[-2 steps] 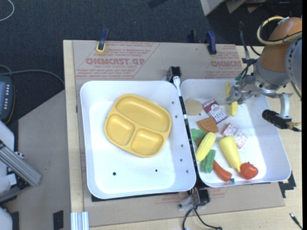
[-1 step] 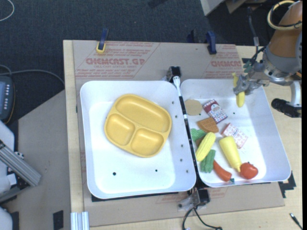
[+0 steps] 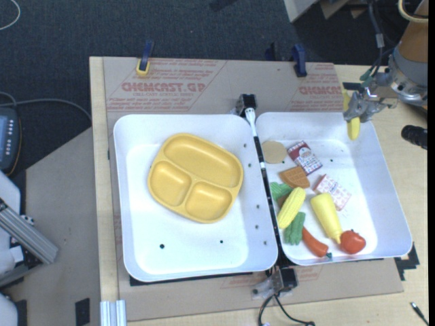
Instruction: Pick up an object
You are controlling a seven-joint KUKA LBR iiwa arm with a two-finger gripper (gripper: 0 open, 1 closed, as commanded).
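My gripper (image 3: pixel 355 117) hangs over the far right corner of the right bin (image 3: pixel 380 175), shut on a small yellow piece (image 3: pixel 353 129) that dangles below its fingers, clear of the bin floor. Beneath and to the left, the bin holds a tan round biscuit (image 3: pixel 274 152), a red and white packet (image 3: pixel 305 157), an orange toast slice (image 3: pixel 295 176), a pink and white packet (image 3: pixel 333 191), a corn cob (image 3: pixel 292 206), a yellow bottle (image 3: pixel 327 216), a green pod (image 3: pixel 294 228), a carrot (image 3: pixel 314 243) and a tomato (image 3: pixel 351 242).
The left bin (image 3: pixel 136 236) carries a yellow compartment plate (image 3: pixel 196 177), set at a slant. A black divider clip (image 3: pixel 247 103) sits where the bins meet at the back. Blue clamps (image 3: pixel 298 60) hold the cardboard base at its far edge.
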